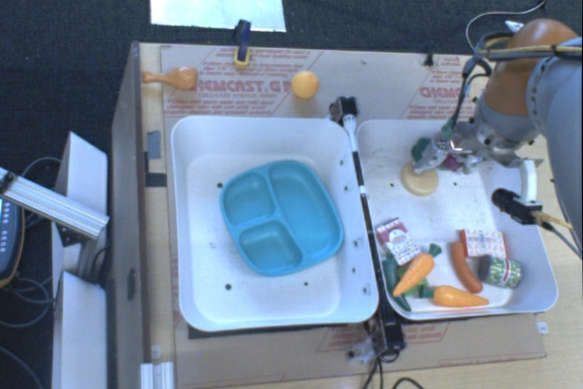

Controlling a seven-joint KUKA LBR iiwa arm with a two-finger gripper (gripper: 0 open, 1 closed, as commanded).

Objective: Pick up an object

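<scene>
I see two white bins side by side on the table (273, 73). The left bin (196, 196) holds one blue plate (281, 216) with three compartments, lying flat near the middle. The right bin (537, 282) holds the loose stuff.

The arm (537, 77) reaches in from the right, and its pincer (435, 155) sits low over the far part of the right bin, just above one beige disc (420, 182). The disc lies flat on the bin floor; I can't tell whether the pincer touches it. Pincer state: I cannot tell, it's too small and cluttered here.

Count in the right bin's near corner:
- two carrots: one (414, 272) tilted, one (458, 295) lying along the near wall
- one sausage (465, 267) between them
- one red-and-white packet (398, 240)
- one red-and-white box (482, 243) near the right wall
- one small can (502, 271) on its side just beside that box
- some green item (393, 280) under the tilted carrot, can't identify

On the table beyond the bins: one orange ball (304, 85) and one orange drumstick-shaped toy (173, 78), well apart.
</scene>
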